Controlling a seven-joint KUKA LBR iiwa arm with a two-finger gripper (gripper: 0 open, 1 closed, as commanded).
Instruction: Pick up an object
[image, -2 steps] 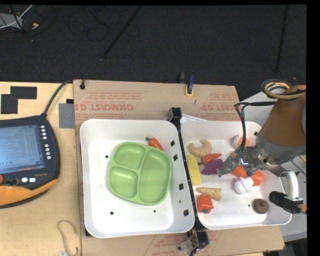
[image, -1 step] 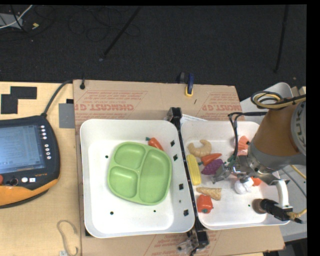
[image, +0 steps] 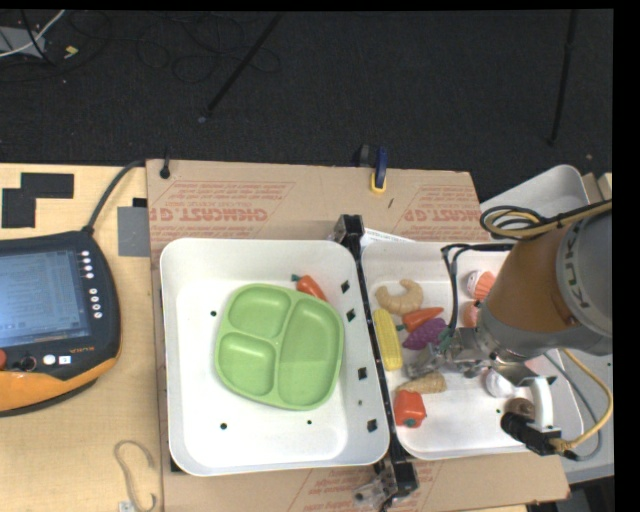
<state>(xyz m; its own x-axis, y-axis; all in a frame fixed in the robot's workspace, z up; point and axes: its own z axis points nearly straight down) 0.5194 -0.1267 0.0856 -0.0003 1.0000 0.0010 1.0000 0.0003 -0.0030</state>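
Observation:
The right bin (image: 470, 440) holds several toy foods: a tan croissant-like piece (image: 402, 295), a yellow corn cob (image: 387, 337), an orange and purple piece (image: 423, 322), a tan piece (image: 426, 382) and a red block (image: 409, 408). My gripper (image: 447, 353) is low in this bin, beside the purple piece and just above the tan piece. The wrist hides its fingertips. An orange carrot-like piece (image: 311, 287) lies in the left bin (image: 190, 400) at the far edge of a green divided plate (image: 279, 345).
The arm's orange band and grey body (image: 545, 295) cover the right half of the right bin. A black divider (image: 362, 340) separates the bins. A teach pendant (image: 50, 315) lies on the bench at left. A blue-yellow clamp (image: 379, 170) sits at the cardboard's far edge.

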